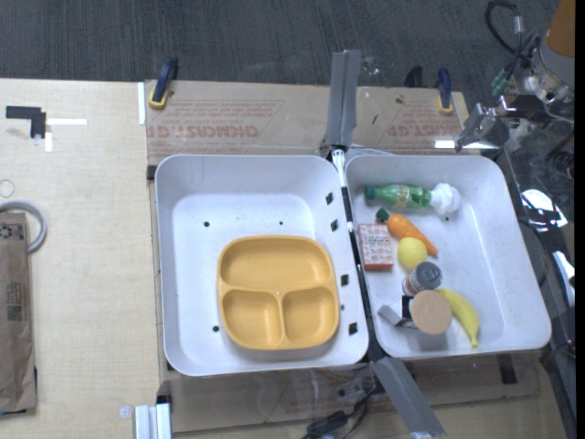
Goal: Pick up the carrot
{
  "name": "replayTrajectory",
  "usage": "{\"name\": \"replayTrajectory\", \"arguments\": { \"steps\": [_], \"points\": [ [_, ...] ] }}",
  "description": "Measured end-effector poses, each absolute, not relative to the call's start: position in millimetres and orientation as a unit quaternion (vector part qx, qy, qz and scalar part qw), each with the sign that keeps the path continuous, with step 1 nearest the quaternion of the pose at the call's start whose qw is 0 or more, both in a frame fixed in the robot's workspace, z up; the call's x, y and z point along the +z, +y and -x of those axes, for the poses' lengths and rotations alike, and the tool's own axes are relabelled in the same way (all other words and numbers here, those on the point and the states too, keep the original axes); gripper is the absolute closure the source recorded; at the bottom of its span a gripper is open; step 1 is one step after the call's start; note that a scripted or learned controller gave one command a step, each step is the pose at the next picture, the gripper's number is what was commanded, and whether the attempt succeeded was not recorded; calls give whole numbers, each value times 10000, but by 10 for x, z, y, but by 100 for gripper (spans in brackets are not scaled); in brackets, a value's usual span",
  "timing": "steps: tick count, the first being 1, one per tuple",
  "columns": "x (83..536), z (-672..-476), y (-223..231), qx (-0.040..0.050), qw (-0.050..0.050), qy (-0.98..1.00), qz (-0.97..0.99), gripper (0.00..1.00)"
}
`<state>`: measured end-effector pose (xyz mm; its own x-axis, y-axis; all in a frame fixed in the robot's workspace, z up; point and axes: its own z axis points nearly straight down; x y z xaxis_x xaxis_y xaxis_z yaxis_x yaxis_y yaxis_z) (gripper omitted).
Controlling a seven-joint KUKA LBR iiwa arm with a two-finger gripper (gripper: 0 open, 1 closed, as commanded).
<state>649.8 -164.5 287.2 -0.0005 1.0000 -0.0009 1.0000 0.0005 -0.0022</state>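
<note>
The carrot [409, 230] is orange with a small green top and lies slantwise in the middle of the right bin [512, 245]. Its lower end touches a yellow lemon [412, 252]. The arm comes in at the upper right. My gripper [482, 124] hangs over the bin's far right corner, well apart from the carrot and above it.
Around the carrot in the right bin lie a green bottle [398, 195], a white ball [445, 199], a red box [373, 246], a small can [423, 277], a wooden disc [430, 314] and a banana [462, 315]. The left bin [183, 245] holds a yellow divided plate [276, 292].
</note>
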Motion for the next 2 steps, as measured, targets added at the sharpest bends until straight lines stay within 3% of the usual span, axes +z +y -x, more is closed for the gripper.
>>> {"name": "replayTrajectory", "arguments": {
  "steps": [1, 2],
  "points": [
    [2722, -6045, -1198, -1, -10, -7160, 6981, 0],
    [2722, -6423, -923, 7, -6, -7572, 6532, 0]
  ]
}}
